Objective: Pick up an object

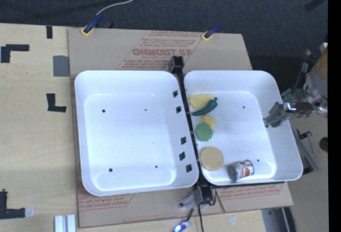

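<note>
Even bright light, faint shadows, white bins [128,79] glaring, slightly soft focus

The arm [314,92] shows as a pale grey wrist with an orange patch at its upper edge, dark cables and a thin black rod beside it, a small teal spot near the wrist, and a dull grey metal gripper [273,115] of blocky, angular parts.

Single fixed camera above the bench [32,119], looking down at a slant, set back enough to frame both bins [128,79].
</note>
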Available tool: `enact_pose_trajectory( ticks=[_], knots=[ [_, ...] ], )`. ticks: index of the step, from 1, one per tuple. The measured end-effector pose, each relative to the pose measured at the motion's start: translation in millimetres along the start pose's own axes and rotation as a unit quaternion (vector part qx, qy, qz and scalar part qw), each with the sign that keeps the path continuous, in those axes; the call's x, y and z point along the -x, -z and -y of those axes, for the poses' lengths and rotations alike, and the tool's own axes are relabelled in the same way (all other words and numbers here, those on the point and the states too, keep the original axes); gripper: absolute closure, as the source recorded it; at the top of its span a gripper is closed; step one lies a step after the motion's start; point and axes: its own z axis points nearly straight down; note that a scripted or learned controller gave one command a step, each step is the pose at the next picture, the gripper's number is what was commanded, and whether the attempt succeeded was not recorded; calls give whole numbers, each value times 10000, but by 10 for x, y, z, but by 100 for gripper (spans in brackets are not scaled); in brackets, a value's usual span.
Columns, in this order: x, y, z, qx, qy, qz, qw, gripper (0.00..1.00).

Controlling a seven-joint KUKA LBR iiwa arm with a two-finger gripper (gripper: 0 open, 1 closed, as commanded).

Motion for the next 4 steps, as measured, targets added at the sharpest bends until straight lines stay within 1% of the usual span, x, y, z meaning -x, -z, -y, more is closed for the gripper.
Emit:
enact_pose_trajectory(
  ticks=[1, 2, 3, 4],
  knots=[
    [-277, 1418, -939, 163, 34, 48, 9999, 100],
    [-166, 2640, -796, 151, 1, 47, 9999, 100],
    [-10, 2547, 60, 74, -18, 22, 10000, 100],
    [-20, 2539, 21, 75, -5, 28, 10000, 0]
  ],
)
